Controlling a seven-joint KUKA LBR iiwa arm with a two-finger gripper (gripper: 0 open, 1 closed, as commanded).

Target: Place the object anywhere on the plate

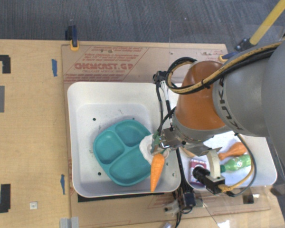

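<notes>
Reaching in from the right, the grey arm (256, 94) bent low over the two white bins, its orange band (199, 96) sitting broad above the wrist and black cables (164, 99) looping down its left side. The gripper (157, 148) hung at the seam between the bins, just off the right edge of the teal plate (123, 151). Whether its fingers stood apart or together could not be told, for the wrist hid them from above.

A toy carrot (156, 171) pointed downward directly beneath the gripper, its wide orange top meeting the gripper's underside and its narrow tip aimed at the near wall of the left bin (80, 141). It looked smooth and bright orange, tapering evenly. It overlapped the plate's right rim, beside the lower compartment, though whether it was gripped or merely lying there could not be made out.

The plate lay tilted in the left bin, with three compartments. In the right bin (266, 170) a second orange piece (235, 150) lay just above a green object (237, 164), with a small purple-and-white item (198, 166) near the arm's base.
</notes>
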